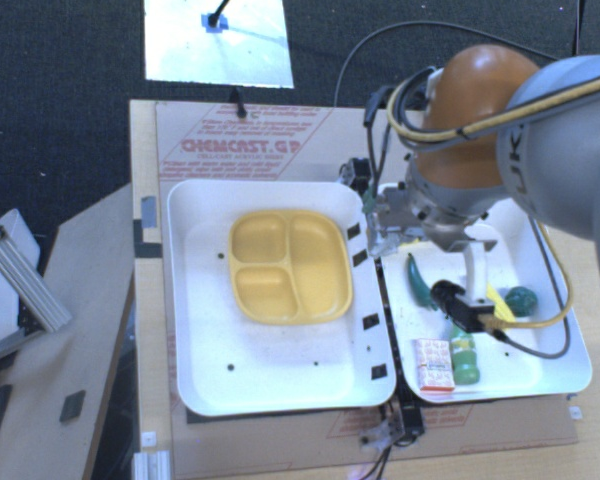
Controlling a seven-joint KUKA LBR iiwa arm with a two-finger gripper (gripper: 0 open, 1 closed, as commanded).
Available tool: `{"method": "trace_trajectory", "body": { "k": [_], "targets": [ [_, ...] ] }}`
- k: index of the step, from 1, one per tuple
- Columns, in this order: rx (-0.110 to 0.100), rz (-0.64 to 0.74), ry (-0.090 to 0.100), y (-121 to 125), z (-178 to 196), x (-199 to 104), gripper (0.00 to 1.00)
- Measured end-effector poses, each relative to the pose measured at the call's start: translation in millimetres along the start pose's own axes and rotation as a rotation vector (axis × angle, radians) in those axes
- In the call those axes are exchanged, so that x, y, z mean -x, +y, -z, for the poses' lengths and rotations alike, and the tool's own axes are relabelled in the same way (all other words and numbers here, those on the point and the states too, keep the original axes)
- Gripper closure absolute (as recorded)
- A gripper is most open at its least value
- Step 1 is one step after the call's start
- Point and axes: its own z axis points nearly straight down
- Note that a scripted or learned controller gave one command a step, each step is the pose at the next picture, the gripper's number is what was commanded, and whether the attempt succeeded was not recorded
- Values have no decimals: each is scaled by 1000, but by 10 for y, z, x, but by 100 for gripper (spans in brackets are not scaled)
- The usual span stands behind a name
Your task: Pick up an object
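1. The sheet [248, 140] under the bins reads "CHEMCAST GP" in red.
2. The left bin [195, 268] bears a yellow three-compartment plate [288, 266].
3. The gripper [412, 230] hangs over the right bin [565, 363]. Whether it is clenched or released cannot be told.
4. A dark green curved pod [418, 280] lies near that bin's left wall, its long axis running front to back and its narrow tip pointing to the back.
5. The print on the red-and-white box [433, 363] is unreadable.

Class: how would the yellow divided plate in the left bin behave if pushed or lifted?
The yellow plate looks moulded and rigid, so it probably stays stiff. It lies flat and wide in the left bin, so a push should slide it, not tip it. Its smooth rim may slip.
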Motion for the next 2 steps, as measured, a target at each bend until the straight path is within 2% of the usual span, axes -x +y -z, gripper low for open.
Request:
{"method": "trace_trajectory", "body": {
  "k": [1, 2],
  "targets": [
    [-1, -1, -1, -196, -184, -459, 100],
    [1, -7, -2, -186, -177, -430, 0]
  ]
}}
